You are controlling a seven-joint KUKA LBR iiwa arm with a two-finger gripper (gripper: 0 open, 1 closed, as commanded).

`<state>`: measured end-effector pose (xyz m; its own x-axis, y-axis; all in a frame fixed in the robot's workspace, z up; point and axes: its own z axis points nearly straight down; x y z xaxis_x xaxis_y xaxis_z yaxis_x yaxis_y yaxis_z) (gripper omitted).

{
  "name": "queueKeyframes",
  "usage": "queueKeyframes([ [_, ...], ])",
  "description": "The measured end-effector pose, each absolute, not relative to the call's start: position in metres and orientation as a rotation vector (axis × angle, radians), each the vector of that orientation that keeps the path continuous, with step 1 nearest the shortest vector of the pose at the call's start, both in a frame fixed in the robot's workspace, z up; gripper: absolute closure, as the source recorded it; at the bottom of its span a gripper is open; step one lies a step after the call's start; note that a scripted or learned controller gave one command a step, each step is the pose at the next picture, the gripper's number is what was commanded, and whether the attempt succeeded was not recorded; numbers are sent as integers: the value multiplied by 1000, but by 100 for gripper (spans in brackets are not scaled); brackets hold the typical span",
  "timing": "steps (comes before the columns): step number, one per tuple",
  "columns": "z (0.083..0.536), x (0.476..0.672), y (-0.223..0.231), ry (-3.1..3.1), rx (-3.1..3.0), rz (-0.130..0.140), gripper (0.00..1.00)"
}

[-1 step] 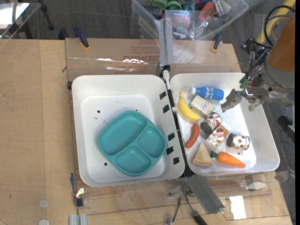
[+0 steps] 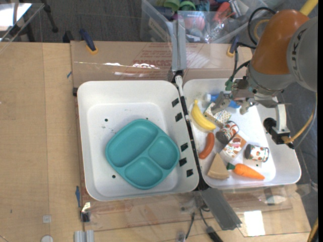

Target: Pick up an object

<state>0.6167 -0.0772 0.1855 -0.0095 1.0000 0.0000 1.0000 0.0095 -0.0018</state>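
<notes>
Camera view: gripper (image 2: pixel 223 103) sits low over the back of the right bin (image 2: pixel 290 171), above the toy pile; finger state — cannot tell. Banana (image 2: pixel 201 118) just left of it, yellow, curved, long axis running from the bin's back toward front-right. Hotdog (image 2: pixel 206 145) and carrot (image 2: pixel 249 172) lie nearer the front. Left bin (image 2: pixel 88 135) holds a teal divided plate (image 2: pixel 142 154).

1. Illumination was bright and even, from overhead.
2. Glare appeared on the clear film (image 2: pixel 126 64) behind the white bins (image 2: pixel 91 135).
3. Shadows were soft; overall focus was slightly soft.
</notes>
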Motion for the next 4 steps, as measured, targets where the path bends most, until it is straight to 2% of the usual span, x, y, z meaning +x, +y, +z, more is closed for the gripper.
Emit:
queueKeyframes([
  [1, 90, 669, -91, -2154, -2296, -9, 0],
  [2, 90, 598, -117, -2119, -2330, -9, 0],
  [3, 101, 600, -119, -2119, -2338, -11, 100],
  [4, 101, 600, -119, -2118, -2338, -11, 0],
])
